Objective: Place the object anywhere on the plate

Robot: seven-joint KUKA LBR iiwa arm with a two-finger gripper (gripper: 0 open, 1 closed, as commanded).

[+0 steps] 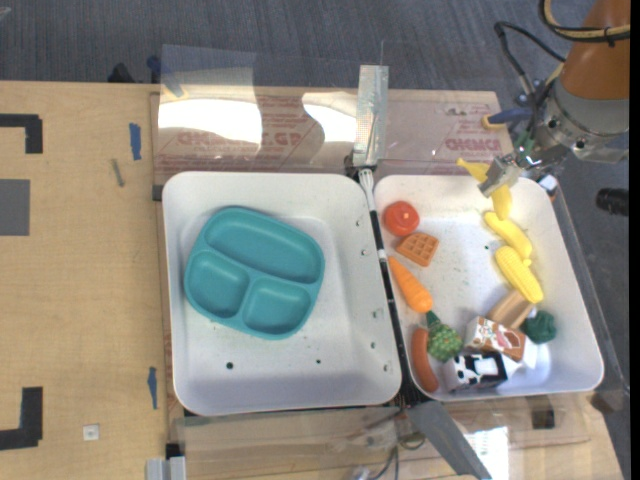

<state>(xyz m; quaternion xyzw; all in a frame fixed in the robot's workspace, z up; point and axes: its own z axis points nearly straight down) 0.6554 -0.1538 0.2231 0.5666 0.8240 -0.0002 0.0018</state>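
Observation:
A teal divided plate (255, 268) lies in the left bin (190, 193), a little left of its middle, with nothing on it. The right bin (583, 313) holds several toy foods: a red tomato (401, 217), an orange waffle (421, 248), a carrot (411, 283), a yellow banana (505, 224) and a yellow corn cob (520, 273). My gripper (505, 176) hangs over the far right corner of the right bin, just above the banana's upper end. A small yellow piece (472, 167) shows beside it.
At the near end of the right bin sit a broccoli (443, 340), a red sausage (424, 360), a small carton (498, 340), a black-and-white cow (478, 370) and a green piece (541, 326). A raised divider (380, 258) separates the two bins.

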